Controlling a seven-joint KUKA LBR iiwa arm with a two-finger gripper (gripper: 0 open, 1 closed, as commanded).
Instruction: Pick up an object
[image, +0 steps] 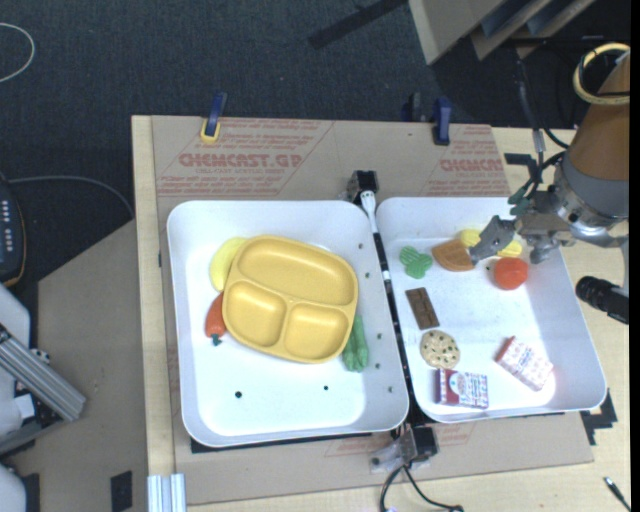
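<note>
My gripper hangs over the far part of the right bin, fingers spread open with nothing between them. One fingertip stands beside an orange slice-shaped toy with a yellow piece behind it. A red tomato lies just in front of the gripper, and a small yellow object peeks out under it. In the same bin lie a green toy, a brown bar, a cookie, a red and white carton and a pink packet.
The left bin holds a yellow compartment tray, with a yellow toy and a red pepper at its left and a green vegetable at its right. A black divider runs between the bins.
</note>
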